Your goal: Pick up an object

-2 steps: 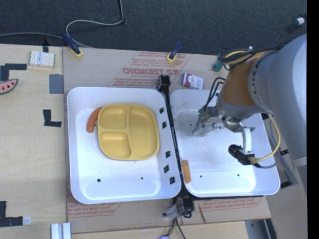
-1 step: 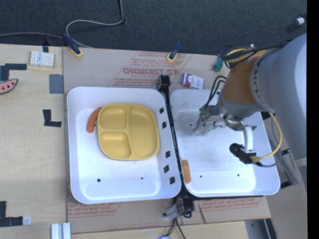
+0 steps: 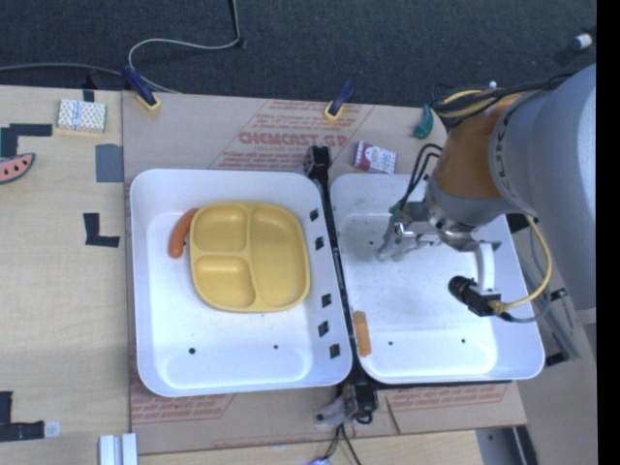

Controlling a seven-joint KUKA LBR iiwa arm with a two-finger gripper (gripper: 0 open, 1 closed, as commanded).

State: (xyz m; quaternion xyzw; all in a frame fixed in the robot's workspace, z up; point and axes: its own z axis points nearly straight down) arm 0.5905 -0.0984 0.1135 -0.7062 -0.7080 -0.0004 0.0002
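Two-finger gripper [image 3: 395, 243] low over right white bin [image 3: 504, 356] floor near far-left corner, finger state unclear. Small orange carrot-like piece [image 3: 361, 333] against left wall; yellow 3-compartment plate [image 3: 250, 257] in left white bin [image 3: 165, 356].

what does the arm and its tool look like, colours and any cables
A bulky grey rounded arm with an orange band above the wrist. Yellow and black cables loop around it. The small metallic silver tool hangs below the wrist, with a black cylindrical fitting nearby.

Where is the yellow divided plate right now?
The yellow divided plate lies in the left white bin, toward its upper half, with an orange sausage-like piece against its left edge, across the divider from the gripper.
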